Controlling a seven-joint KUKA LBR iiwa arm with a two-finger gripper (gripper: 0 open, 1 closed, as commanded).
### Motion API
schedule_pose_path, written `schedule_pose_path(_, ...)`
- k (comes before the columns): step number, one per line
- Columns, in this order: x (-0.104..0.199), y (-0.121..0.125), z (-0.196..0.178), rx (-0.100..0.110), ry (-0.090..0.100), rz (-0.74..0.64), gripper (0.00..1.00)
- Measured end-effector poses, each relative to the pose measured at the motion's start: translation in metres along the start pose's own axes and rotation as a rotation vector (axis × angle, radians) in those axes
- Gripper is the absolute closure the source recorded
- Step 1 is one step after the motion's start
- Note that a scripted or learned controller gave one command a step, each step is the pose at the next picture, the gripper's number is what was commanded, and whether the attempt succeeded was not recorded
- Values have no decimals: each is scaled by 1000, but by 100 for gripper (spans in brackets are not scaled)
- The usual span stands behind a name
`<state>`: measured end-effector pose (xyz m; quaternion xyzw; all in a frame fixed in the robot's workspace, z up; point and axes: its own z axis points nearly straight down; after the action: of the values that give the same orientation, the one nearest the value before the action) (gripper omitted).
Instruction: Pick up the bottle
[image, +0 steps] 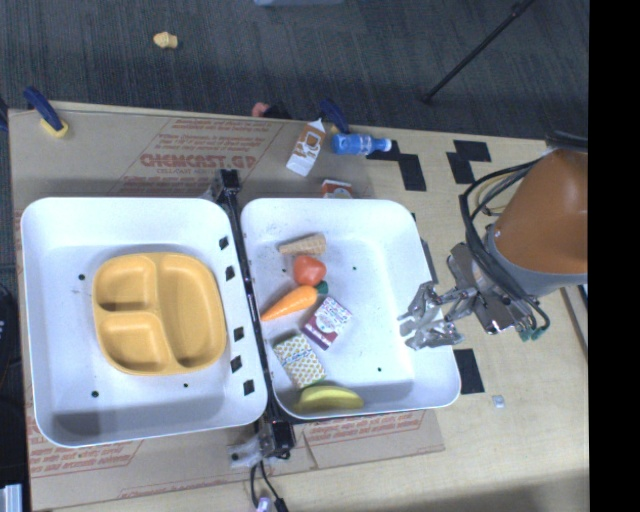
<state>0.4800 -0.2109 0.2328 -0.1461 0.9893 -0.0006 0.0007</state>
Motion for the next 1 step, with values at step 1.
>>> schedule_pose_path(1, -26, -8, -47, 0, 0, -273, 100)
